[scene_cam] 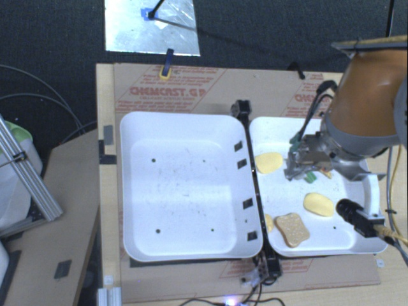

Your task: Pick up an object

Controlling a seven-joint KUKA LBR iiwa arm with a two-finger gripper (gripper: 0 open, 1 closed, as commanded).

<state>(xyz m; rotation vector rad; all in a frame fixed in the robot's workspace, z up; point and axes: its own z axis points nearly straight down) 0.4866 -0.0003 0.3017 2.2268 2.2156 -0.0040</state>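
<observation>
My tool hangs low in the right shallow white bin, near that bin's middle, and from this slant I cannot tell how it is set. Just beside its tip lies a small green object, partly covered by the tool's metal body, so its shape is unclear. To the tool's left, close to the divide between the bins, sits a pale yellow rounded piece. Nearer the front of the bin lies a second yellow rounded piece, and beside that, toward the front left, a tan slice shaped like toast. A little yellowish bit shows at the bin's left wall, just beside the toast. My grey arm with its orange band looms over the bin's far right part and hides what is under it. The left shallow white bin stands alongside, touching along the black-clipped seam. Both rest on a brown cardboard sheet on the desk.
</observation>
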